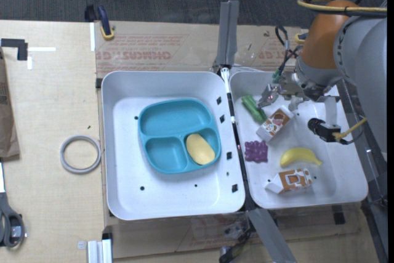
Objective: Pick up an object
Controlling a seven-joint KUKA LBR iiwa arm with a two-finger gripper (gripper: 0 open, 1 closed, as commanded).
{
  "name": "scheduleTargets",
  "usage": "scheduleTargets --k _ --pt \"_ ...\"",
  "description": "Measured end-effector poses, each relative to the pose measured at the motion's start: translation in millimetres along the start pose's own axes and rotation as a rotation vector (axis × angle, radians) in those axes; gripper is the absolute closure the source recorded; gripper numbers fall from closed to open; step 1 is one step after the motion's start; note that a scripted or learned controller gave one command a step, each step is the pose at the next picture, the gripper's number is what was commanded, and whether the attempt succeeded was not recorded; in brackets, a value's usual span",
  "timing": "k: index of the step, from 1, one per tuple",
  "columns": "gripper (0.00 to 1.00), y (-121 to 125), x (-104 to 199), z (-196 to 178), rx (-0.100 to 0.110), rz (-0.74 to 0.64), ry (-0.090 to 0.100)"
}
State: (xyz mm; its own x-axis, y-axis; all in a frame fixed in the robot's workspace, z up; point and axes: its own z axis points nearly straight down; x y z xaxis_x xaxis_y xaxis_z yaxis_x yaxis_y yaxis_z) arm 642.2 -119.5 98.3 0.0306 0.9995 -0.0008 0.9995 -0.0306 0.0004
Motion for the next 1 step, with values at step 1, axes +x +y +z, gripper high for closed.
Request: scheduleTargets --k 1 --pt "0.00 -79.1 13.5 3.8 -0.004 -0.109 0.001"
